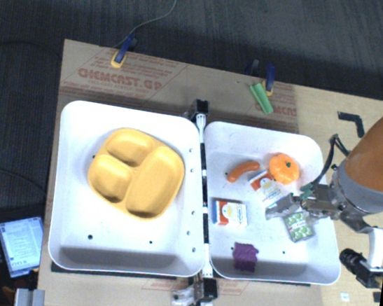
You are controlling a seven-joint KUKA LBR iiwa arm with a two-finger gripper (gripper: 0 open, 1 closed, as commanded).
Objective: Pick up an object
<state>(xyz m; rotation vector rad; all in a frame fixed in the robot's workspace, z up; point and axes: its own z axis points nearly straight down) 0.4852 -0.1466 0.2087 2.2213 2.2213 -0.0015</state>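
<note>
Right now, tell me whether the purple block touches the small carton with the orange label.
Apart. The camera view shows bare white bin floor between the purple block and the small carton.

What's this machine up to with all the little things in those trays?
A robot arm reaches in from the right over the right bin, which holds small items: an orange ball, a sausage, a small carton, a purple block and a green packet. Its gripper sits low beside the green packet. Nothing looks lifted yet. The left bin holds a yellow tray.
</note>
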